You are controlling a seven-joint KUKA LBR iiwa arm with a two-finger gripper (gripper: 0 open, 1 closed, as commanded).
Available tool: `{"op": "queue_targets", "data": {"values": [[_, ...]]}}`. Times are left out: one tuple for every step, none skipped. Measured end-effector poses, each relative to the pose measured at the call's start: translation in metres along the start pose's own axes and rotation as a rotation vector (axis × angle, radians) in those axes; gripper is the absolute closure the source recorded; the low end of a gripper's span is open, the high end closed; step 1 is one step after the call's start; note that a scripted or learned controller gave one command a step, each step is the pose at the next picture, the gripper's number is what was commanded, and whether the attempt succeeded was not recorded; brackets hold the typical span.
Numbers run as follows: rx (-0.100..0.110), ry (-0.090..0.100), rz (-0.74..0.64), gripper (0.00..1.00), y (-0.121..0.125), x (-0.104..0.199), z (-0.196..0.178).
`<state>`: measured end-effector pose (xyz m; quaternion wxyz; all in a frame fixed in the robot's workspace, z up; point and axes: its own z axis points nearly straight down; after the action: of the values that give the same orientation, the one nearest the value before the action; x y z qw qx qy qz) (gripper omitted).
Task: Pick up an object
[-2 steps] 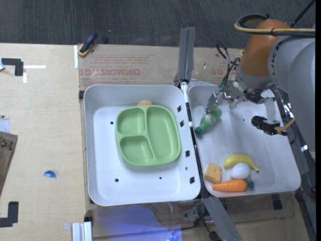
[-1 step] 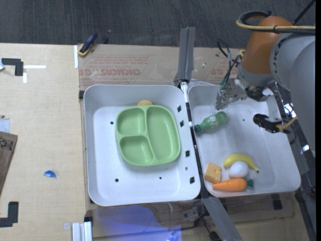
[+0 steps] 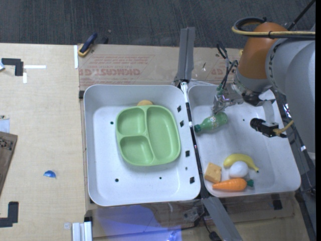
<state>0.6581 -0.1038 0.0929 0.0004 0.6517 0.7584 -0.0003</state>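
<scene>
The gripper [image 3: 220,104], its opening impossible to judge, hovered just above a green bottle [image 3: 211,123], apparently needing descent before grasping.

We see grey arm with orange band [image 3: 261,49] reaching from right | wrist angled down-left | metal two-finger claw [image 3: 219,106] lowered

Bright, even overhead light; soft shadows only, e.g. under tray [image 3: 149,134] in left bin [image 3: 95,149]. Mild glare on white bin walls, center-right. Bluish glow at bottom center. Slightly soft focus throughout, grainy dark floor [image 3: 125,9] along top edge.
</scene>
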Motion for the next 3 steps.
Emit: {"op": "queue_targets", "data": {"values": [[0.002, 0.002, 0.122, 1.00, -0.0421, 0.0137, 0.0011], [0.002, 0.002, 0.123, 0.00, -0.0421, 0.0136, 0.0010], [0.003, 0.002, 0.125, 1.00, -0.0420, 0.0120, -0.0080]]}}
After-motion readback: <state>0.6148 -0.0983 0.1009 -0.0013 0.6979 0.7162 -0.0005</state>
